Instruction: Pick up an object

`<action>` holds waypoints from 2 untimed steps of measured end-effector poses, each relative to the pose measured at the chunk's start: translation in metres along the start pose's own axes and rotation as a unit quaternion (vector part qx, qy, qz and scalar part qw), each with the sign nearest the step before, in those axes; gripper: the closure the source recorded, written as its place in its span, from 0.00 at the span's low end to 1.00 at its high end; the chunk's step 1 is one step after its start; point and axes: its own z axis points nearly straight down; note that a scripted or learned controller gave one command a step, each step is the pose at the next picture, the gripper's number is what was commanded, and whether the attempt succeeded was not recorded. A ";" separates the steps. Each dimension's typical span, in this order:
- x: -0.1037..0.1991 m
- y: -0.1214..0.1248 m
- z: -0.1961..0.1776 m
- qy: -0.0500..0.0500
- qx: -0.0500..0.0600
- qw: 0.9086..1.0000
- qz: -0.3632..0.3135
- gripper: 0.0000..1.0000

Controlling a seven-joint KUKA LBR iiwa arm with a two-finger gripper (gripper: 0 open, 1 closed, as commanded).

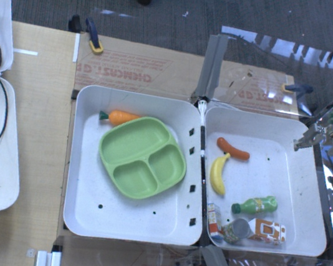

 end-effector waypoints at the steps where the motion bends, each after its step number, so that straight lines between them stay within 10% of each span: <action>1: 0.050 0.054 0.086 0.000 0.000 1.000 0.008 0.00; 2: 0.096 0.059 0.166 0.000 -0.001 0.999 0.039 0.00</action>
